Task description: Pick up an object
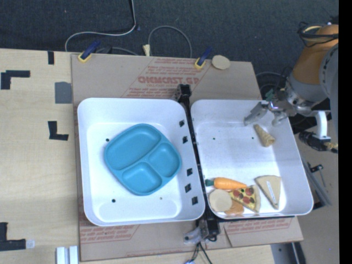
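Note:
The right bin (pixel 231 147) holds several toy foods. A tan cork-shaped piece (pixel 264 135) lies near its far right side. An orange carrot (pixel 230 183), a pizza slice (pixel 248 198), a round cracker (pixel 221 200) and a sandwich wedge (pixel 270 190) sit along the near edge. My gripper (pixel 268 114) hangs over the bin's far right corner, open, its grey fingers spread just above and beyond the tan piece. Nothing is between the fingers.
The left bin (pixel 93 147) holds a blue divided plate (pixel 142 158). A black divider with clips (pixel 187 142) runs between the bins. Cables and clamps lie beyond the cardboard's far edge, with a small tan disc (pixel 220 62) there.

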Action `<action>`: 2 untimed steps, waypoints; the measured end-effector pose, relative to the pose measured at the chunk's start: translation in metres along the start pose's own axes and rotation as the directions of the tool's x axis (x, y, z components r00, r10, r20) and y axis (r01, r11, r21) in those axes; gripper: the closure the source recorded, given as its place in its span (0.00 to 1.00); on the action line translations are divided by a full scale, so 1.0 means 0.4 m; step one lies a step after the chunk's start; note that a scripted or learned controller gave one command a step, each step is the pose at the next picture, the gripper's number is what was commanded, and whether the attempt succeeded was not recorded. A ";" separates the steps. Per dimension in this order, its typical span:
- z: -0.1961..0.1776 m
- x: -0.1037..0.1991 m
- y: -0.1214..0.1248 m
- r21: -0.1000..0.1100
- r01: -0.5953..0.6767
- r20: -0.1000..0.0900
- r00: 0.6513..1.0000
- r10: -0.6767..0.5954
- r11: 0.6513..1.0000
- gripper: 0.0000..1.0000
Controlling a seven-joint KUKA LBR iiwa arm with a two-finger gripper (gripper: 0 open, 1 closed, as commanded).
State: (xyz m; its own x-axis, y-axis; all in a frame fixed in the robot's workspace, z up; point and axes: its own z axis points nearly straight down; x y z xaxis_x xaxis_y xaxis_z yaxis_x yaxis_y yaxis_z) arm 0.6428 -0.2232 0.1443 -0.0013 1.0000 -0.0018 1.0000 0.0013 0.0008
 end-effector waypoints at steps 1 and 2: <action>-0.011 0.001 -0.005 0.001 0.001 0.000 1.000 -0.001 1.000 0.00; -0.014 0.002 0.004 0.001 0.001 0.000 1.000 -0.001 1.000 0.00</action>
State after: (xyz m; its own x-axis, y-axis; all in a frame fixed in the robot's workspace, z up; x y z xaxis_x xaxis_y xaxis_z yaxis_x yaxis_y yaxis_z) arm 0.6444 -0.2224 0.1499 -0.0028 1.0000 -0.0020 1.0000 0.0028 0.0002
